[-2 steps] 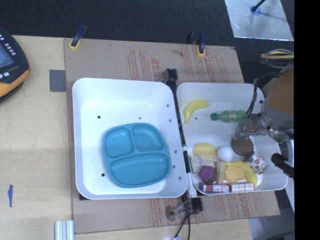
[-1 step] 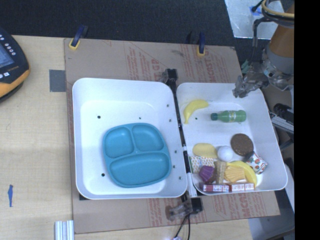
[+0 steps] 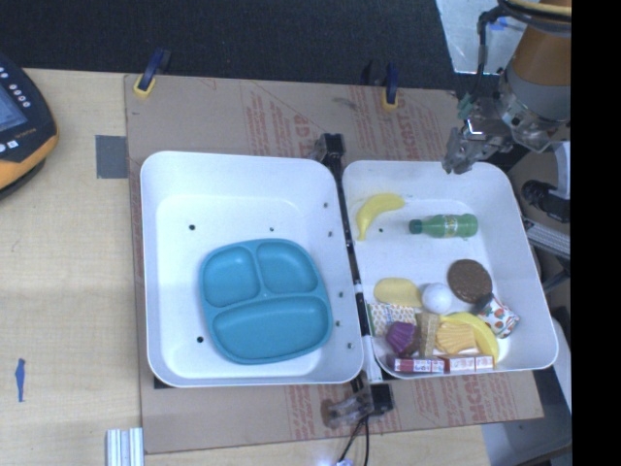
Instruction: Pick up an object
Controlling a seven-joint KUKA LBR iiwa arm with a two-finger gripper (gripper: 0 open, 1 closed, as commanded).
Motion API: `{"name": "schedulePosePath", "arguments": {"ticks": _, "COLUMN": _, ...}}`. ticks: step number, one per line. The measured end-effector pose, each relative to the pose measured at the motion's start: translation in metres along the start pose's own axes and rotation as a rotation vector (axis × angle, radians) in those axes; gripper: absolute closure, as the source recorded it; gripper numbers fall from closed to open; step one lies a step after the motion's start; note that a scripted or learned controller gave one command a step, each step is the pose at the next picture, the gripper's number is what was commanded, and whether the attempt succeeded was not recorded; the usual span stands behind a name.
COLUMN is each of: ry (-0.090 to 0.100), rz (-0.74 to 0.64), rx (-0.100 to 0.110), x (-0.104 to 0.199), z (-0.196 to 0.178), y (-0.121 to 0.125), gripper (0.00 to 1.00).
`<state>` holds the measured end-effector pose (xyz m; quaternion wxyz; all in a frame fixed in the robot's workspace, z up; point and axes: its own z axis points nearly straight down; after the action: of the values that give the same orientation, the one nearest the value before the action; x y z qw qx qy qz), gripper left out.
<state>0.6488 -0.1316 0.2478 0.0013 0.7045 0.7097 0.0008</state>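
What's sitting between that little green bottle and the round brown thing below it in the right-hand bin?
Nothing: in the camera view, bare white bin floor separates the green bottle from the brown disc in the right bin.

Grey arm with orange band at upper right, gripper (image 3: 464,153) angled down-left

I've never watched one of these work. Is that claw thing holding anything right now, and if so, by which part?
Nothing is held. The gripper hangs over the far rim of the right bin, with no item between its fingers. The green bottle and banana lie in the bin.
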Motion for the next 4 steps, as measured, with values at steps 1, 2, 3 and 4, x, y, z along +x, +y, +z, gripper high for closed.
{"name": "schedulePosePath", "arguments": {"ticks": 1, "ry": 0.0, "rz": 0.01, "rx": 0.013, "x": -0.045, "z": 0.017, "y": -0.084, "gripper": 1.0}}
{"name": "schedulePosePath", "arguments": {"ticks": 2, "ry": -0.001, "rz": -0.002, "rx": -0.003, "x": -0.011, "z": -0.014, "y": 0.002, "gripper": 1.0}}
{"name": "schedulePosePath", "arguments": {"ticks": 3, "ry": 0.004, "rz": -0.001, "rx": 0.016, "x": 0.051, "z": 0.024, "y": -0.076, "gripper": 1.0}}
{"name": "schedulePosePath", "arguments": {"ticks": 4, "ry": 0.0, "rz": 0.002, "rx": 0.007, "x": 0.048, "z": 0.021, "y": -0.072, "gripper": 0.0}}
